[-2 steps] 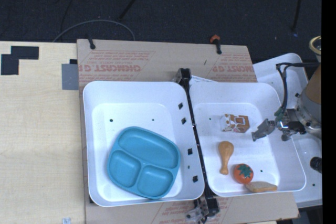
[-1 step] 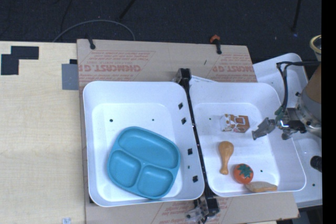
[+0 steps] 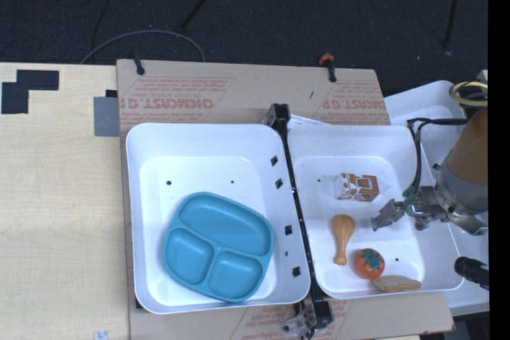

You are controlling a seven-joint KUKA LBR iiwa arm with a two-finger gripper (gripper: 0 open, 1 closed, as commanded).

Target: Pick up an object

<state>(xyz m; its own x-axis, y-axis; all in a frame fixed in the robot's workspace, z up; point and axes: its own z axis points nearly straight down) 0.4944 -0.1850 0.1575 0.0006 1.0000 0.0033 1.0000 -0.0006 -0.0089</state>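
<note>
The right bin [image 3: 319, 146] holds a tan drumstick-shaped toy [image 3: 342, 236], a brown and white small packet [image 3: 358, 187], an orange-red round toy [image 3: 370, 263] and a tan flat piece [image 3: 396, 283] by the front wall. My gripper [image 3: 388, 216] hangs low over the right side of this bin, to the right of the drumstick and below the packet. Nothing shows between its fingers. The arm with its orange band [image 3: 474, 147] enters from the right.
The left bin [image 3: 151, 147] contains a blue divided plate [image 3: 217, 245]. A black divider with clips [image 3: 288, 203] runs between the bins. Cardboard [image 3: 239, 95] lies under both bins, and a pale wooden bench [image 3: 56, 203] stretches to the left.
</note>
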